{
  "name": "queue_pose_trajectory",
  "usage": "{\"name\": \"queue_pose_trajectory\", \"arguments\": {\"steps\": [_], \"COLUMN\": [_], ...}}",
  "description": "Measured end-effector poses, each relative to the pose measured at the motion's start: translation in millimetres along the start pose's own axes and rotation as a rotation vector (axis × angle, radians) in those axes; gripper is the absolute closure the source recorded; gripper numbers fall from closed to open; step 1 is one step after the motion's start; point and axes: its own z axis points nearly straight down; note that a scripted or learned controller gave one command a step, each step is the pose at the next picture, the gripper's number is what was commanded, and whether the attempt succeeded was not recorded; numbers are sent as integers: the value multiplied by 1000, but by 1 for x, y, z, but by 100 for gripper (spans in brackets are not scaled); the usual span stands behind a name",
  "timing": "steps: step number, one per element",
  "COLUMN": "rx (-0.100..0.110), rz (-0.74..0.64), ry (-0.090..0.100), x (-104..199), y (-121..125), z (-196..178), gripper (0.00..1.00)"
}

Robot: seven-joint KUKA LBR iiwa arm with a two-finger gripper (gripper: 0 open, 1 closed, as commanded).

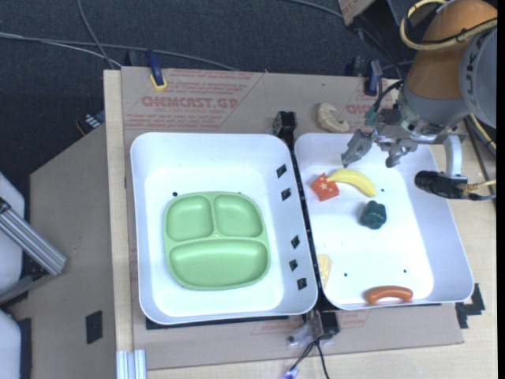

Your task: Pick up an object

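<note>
- Overhead, the bench (197,101) carries two shallow white bins side by side, the left bin (150,164) and the right bin (430,251), touching along their inner edges.
- Left bin: holds a pale green plate (215,239) with three compartments, two small ones at the far side and one wide one at the near side. It lies flat near the bin's middle.
- Right bin, far-left part: a yellow banana (354,181), curved and lying flat, just beside a small red block (324,187) with a yellow mark on top. The two look to be touching or nearly so.
- Right bin, middle: a dark green lumpy object (373,214), apart from the banana.
- Right bin, near edge: an orange-red sausage-shaped piece (388,294) lies along the rim; a small pale yellow piece (323,267) sits at the left wall.
- Arm: the arm (446,50) reaches in from the right, its orange band above the wrist.
- Gripper (371,150): hangs above the far end of the right bin, just beyond the banana. Its two fingers stand apart, with nothing between them.
- Outside the bins: a pale beige object (331,118) rests on the bench beyond the right bin.
</note>
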Motion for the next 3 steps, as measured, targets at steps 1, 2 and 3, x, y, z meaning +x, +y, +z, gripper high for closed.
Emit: {"name": "queue_pose_trajectory", "arguments": {"steps": [1,2,3], "rx": [-15,-8,-13], "rz": [-3,-2,-2], "ry": [-2,-1,-2], "x": [0,2,3], "y": [3,-7,-4], "z": [-9,44,86], "gripper": [0,0,0]}}
